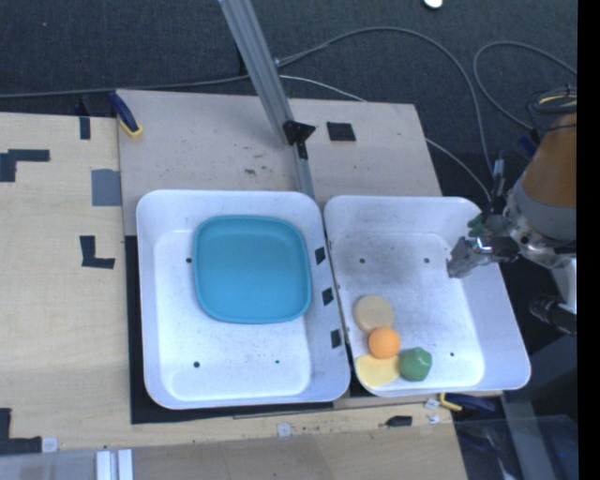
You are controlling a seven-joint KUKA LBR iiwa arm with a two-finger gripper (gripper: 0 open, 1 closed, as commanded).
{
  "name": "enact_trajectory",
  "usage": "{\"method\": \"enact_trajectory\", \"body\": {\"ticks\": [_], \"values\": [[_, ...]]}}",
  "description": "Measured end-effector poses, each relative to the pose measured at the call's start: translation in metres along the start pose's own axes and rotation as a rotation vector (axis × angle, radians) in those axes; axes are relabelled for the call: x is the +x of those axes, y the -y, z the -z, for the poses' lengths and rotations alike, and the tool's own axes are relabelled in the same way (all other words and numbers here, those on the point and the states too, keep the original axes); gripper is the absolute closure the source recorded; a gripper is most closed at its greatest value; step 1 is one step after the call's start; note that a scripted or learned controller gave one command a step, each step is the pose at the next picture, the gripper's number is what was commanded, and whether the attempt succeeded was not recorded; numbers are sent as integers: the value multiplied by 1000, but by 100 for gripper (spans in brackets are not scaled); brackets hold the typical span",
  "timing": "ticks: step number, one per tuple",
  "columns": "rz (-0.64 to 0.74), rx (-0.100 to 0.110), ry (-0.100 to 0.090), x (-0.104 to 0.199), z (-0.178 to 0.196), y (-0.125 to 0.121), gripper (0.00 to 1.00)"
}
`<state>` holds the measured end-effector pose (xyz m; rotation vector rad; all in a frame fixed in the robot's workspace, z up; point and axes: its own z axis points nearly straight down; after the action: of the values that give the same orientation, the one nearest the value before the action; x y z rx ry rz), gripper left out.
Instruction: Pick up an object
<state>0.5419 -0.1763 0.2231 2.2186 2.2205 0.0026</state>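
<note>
Dark carpet floor [112,47], cables [394,56] trailing across; wooden bench [56,309] with black tape marks [91,251].

Scene is lit evenly and moderately bright from above; a small blown-out light spot [432,4] is seen at the top edge. Mild glare is noted on the white bins [234,202]. Shadows are soft and short. Overall sharpness is low, fine detail is smeared. The arm [548,187] at the right is rendered soft, slightly blurred.
</note>
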Motion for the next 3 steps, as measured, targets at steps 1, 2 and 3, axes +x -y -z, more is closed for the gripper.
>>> {"method": "enact_trajectory", "body": {"ticks": [1, 2, 3], "values": [[-1, 0, 0, -6, 59, 0, 100], [2, 4, -2, 50, 46, 8, 100], [1, 4, -1, 92, 43, 10, 100]]}}
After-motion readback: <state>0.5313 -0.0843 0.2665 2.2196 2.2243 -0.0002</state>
